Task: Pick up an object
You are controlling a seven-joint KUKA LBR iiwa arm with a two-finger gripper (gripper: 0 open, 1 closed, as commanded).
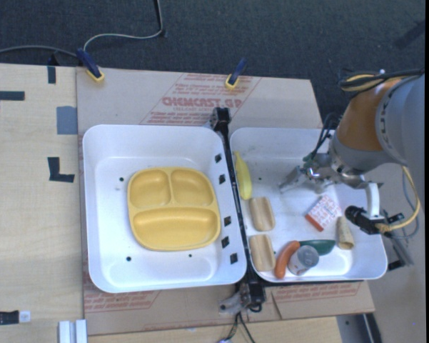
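- Near edge of the bench [28, 213] — a black clip [244, 299] sits where the two bins meet, wires trailing below it.
- Right bin [371, 266], near side: an orange carrot-like piece [285, 258] lies slanted, touching a grey round lid-like item [303, 260] with a dark green piece [321, 246] beside it.
- Two tan bread-roll shapes against the right bin's left side — one nearer [260, 252], one just above it [262, 214]. A small tan piece [345, 234] lies toward the bin's right.
- A red-and-white packet [322, 212] lies mid-bin, tilted, apart from the rolls.
- Left bin [103, 191]: a yellow divided tray [174, 209] rests flat in the middle, three compartments, nothing in them.
- A yellow banana-like piece [243, 176] lies along the right bin's left wall, just past the upper roll.
- Gripper [305, 178] sits low over the right bin's floor, above the packet, not touching it. Fingers [289, 184] look spread, pointing left; nothing between them.
- Arm [385, 123] — grey with orange band — enters from the right.
- Far side: cardboard sheet [200, 98] under the bins, held by two yellow-and-blue clamps [91, 66] and [235, 79]; dark carpet [271, 20] beyond, crossed by a black cable [128, 34].
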